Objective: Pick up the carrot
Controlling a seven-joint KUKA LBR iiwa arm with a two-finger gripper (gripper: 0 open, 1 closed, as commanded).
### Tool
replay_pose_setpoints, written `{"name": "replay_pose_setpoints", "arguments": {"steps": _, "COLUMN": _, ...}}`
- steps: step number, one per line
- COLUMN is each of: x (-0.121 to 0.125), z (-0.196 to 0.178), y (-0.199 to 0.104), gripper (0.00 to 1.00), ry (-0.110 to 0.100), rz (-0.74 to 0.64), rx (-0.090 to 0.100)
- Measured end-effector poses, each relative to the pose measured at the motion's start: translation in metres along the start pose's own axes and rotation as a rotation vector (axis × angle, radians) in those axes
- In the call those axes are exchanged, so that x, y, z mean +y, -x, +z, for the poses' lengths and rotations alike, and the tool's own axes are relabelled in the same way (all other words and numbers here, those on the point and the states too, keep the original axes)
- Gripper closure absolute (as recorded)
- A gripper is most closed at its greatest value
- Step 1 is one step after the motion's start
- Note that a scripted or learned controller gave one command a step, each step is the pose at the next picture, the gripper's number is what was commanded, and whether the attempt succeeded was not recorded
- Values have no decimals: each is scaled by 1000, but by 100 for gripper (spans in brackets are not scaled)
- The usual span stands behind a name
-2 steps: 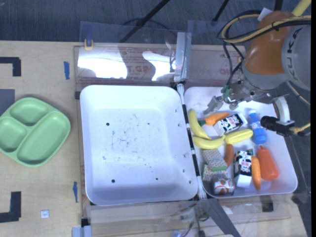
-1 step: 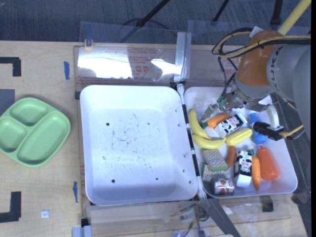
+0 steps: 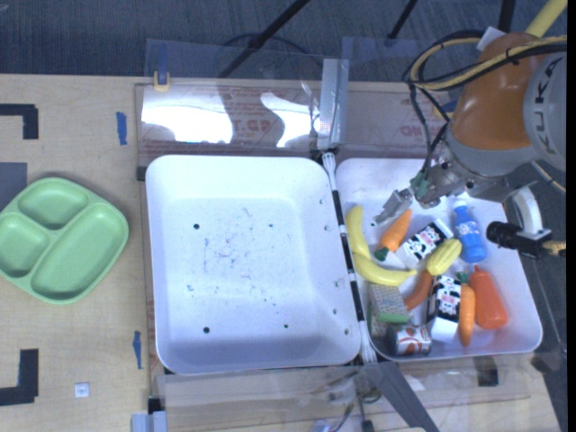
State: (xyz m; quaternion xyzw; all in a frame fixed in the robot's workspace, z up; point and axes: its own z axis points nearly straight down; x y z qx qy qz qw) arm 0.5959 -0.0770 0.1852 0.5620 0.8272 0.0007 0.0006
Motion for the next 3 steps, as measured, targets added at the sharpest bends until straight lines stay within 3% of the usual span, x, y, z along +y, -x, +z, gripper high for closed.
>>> {"name": "replay_pose_setpoints", "arguments": {"steps": 1, "x": -11, "z": 97, "y": 27, "gripper": 0, "ry": 1, "rz": 111, "rx": -1}}
{"name": "replay_pose_setpoints", "arguments": {"steps": 2, "x": -10, "z": 86, "y": 28, "gripper": 100, "ry": 5, "rz": 113, "rx": -3}}
{"name": "replay_pose_setpoints", "arguments": {"steps": 3, "x": -9, "z": 11, "y": 93, "gripper": 100, "ry": 0, "rz": 173, "rx": -2}}
